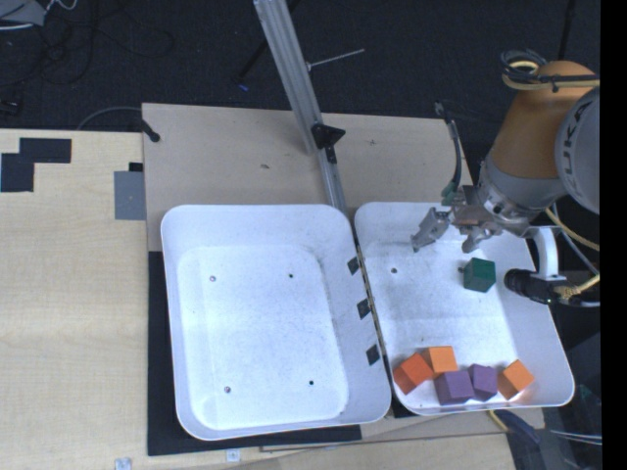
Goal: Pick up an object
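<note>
My gripper (452, 234) hangs over the far part of the right bin (407, 297), below the arm's orange band. Its fingers look spread open, and one fingertip (427, 233) points left with nothing between it and the other. A dark green block (479, 275) lies on the bin floor just in front of the gripper and to its right, apart from the fingers. At the bin's near edge sits a cluster of blocks: an orange one (414, 371), a smaller orange one (443, 359), two purple ones (454, 387) (484, 380) and another orange one (516, 378).
The left bin (255, 321) lies beside the right one, with black clips (364, 307) along the shared rim. A slanted aluminium rail (299, 91) rises behind the bins. A black cable fitting (534, 285) sticks out at the right bin's right edge.
</note>
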